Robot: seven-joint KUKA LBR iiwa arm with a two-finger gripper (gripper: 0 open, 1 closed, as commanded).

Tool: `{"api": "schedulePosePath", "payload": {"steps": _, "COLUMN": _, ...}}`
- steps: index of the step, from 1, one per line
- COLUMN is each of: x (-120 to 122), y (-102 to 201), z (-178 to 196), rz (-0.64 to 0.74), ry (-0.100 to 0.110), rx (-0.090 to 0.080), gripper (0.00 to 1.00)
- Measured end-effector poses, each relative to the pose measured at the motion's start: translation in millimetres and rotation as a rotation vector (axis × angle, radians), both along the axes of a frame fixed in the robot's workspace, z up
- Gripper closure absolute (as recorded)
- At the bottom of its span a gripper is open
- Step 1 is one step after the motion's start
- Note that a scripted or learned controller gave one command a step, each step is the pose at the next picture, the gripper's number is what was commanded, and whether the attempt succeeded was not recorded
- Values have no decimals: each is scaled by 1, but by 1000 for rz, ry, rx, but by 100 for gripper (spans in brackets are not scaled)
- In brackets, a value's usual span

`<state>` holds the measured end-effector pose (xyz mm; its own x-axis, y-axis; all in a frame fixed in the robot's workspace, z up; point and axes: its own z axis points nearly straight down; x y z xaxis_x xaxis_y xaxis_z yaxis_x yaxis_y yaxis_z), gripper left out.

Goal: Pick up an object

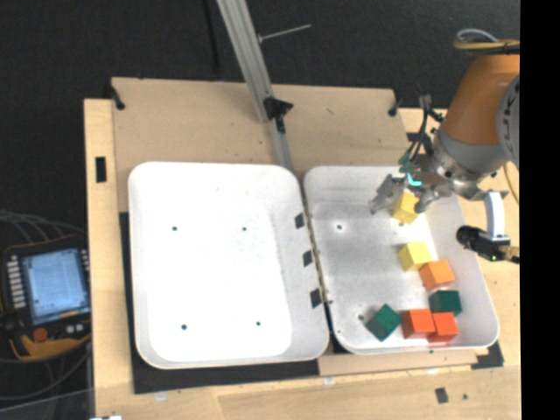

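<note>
A wooden bench (201, 116) is seen from above, bearing two shallow white bins side by side. The left bin (219, 261) lies toward nine o'clock, the right bin (350, 261) toward three o'clock, their inner rims touching. A slanted metal pole (249, 51) runs from twelve o'clock down to the seam between the bins. The grey arm with its orange band (477, 103) enters from two o'clock. A handheld control pendant (48, 291) is placed off the bench at nine o'clock.

The gripper (404, 201) is positioned over the upper part of the right bin, and a yellow block (405, 208) is seen between its fingers (383, 196), which are closed onto it; whether the block is raised off the bin floor cannot be judged with certainty.

In the right bin, toward five o'clock of the gripper, a second yellow block (415, 254) is found, with an orange block (437, 274) just beside it. Below these, a dark green block (446, 301) sits near two red-orange blocks (430, 324), and a green block (382, 321) is set at their nine o'clock.
</note>
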<state>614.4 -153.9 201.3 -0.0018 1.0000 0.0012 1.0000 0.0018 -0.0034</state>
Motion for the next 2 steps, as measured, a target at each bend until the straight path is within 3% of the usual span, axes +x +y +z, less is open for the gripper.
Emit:
{"api": "schedulePosePath", "payload": {"steps": 1, "x": 1, "y": 0, "z": 2, "rz": 1, "ry": -4, "rx": -1, "gripper": 0}}
{"api": "schedulePosePath", "payload": {"steps": 2, "x": 2, "y": 0, "z": -60, "rz": -2, "ry": 1, "rx": -3, "gripper": 0}}
